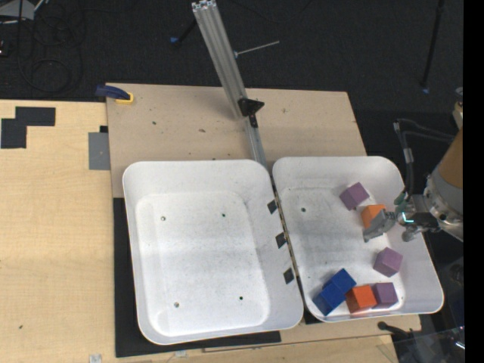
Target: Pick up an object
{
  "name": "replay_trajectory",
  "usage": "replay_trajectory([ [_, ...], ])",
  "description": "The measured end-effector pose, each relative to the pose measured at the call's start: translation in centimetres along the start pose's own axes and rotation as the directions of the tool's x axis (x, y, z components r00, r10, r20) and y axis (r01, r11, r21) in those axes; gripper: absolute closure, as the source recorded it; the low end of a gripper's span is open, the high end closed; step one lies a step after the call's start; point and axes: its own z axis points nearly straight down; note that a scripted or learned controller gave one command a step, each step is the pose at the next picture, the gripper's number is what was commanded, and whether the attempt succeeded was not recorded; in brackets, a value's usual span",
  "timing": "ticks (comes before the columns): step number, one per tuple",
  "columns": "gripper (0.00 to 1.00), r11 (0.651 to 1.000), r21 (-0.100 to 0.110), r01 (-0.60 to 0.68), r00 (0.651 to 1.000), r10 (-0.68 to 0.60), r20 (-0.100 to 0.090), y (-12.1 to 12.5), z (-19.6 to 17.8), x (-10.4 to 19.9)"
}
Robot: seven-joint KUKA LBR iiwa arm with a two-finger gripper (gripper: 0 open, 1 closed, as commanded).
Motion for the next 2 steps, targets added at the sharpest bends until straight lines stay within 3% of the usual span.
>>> replay_trajectory([
  [1, 0.0, 1.0, -0.005, -0.003, 1.0, 0.003, 0.001, 0.1, -0.2, -0.1],
  [2, 0.0, 1.0, 0.002, -0.004, 1.0, 0.004, -0.001, -0.2, 5.2, 1.1],
])
